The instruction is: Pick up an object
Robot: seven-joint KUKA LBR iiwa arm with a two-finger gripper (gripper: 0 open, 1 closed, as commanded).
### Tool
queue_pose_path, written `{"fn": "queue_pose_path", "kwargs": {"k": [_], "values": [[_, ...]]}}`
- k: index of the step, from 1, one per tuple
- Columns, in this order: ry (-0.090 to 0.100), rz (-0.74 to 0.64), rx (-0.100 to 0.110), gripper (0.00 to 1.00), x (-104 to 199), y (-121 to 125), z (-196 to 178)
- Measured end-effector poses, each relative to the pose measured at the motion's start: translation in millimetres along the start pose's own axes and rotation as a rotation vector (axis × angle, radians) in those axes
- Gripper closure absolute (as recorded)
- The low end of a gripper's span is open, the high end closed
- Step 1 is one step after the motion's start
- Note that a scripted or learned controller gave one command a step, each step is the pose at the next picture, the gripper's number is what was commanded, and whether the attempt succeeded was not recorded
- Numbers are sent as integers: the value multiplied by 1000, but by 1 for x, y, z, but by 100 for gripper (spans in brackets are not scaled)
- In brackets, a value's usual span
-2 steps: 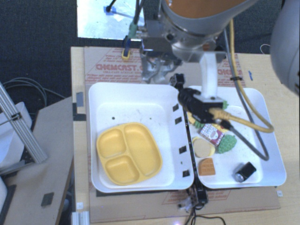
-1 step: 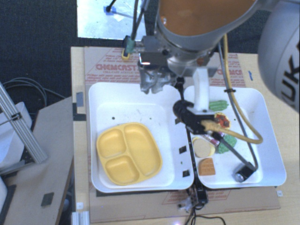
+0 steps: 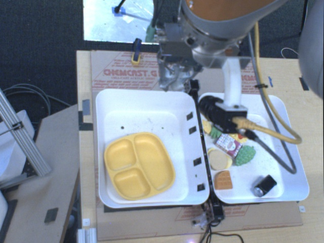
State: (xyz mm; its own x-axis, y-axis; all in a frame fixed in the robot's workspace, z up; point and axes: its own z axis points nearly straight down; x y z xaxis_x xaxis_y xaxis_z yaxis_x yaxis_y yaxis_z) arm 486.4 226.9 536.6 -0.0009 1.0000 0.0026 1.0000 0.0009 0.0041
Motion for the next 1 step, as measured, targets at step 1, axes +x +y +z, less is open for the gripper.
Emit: {"fn": "queue_pose_path", "kwargs": {"k": [1], "values": [[-6, 0, 11, 100, 7, -1, 89]]}}
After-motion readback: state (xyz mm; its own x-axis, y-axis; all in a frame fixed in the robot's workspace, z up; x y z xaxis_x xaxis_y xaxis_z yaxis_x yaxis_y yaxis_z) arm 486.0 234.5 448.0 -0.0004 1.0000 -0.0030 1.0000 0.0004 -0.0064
